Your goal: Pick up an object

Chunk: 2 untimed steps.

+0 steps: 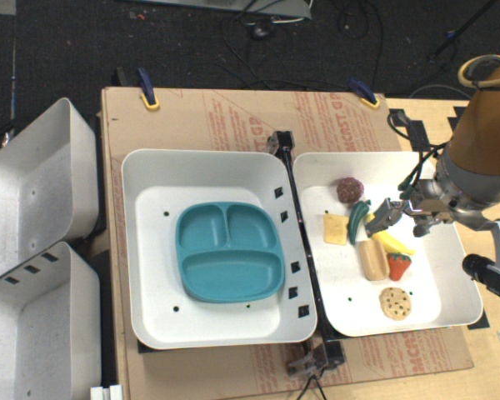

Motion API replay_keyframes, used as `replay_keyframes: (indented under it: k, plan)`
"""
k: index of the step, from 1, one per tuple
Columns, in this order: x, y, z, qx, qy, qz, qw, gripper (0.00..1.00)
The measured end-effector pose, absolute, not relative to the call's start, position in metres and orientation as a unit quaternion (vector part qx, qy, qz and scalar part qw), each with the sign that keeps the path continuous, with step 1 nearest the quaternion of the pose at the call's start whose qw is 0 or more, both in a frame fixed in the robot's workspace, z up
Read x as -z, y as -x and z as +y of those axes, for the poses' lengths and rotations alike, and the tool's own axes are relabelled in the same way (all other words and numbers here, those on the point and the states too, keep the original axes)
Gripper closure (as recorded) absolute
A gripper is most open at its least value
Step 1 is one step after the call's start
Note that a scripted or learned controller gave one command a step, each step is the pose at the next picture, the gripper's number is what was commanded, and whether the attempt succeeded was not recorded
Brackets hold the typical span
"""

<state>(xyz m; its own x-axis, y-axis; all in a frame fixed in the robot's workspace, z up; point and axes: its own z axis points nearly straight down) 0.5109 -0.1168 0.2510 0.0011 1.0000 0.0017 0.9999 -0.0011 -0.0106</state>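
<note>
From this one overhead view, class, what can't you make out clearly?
- Gripper fingers: dark and small, so open or shut is unclear.
- Banana: partly covered by the gripper.
- Green toy: too small to identify.
- Arm: cut off by the right edge.

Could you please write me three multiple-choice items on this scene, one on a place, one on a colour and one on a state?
1. Where does the divided plate lie?
A. in the left bin
B. in the right bin
C. on the cardboard

2. What colour is the plate?
A. red
B. teal
C. yellow

3. How does the cookie lie relative to the other food?
A. under the strawberry
B. stacked on the cheese
C. apart, nearest the bin's front edge

Answers: 1 A, it rests in the left bin. 2 B, its surface is teal. 3 C, bare white floor separates it from the strawberry.
</note>
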Motion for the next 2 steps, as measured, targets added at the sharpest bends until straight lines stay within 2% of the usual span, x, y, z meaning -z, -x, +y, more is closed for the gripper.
replay_keyframes:
  k: [1, 2]
  plan:
    - [-0.256, -0.513, -0.117, -0.0002, 0.707, -0.707, 0.000, 0.00]
    - [-0.209, -0.507, -0.123, -0.0017, 0.708, -0.706, 0.002, 0.00]
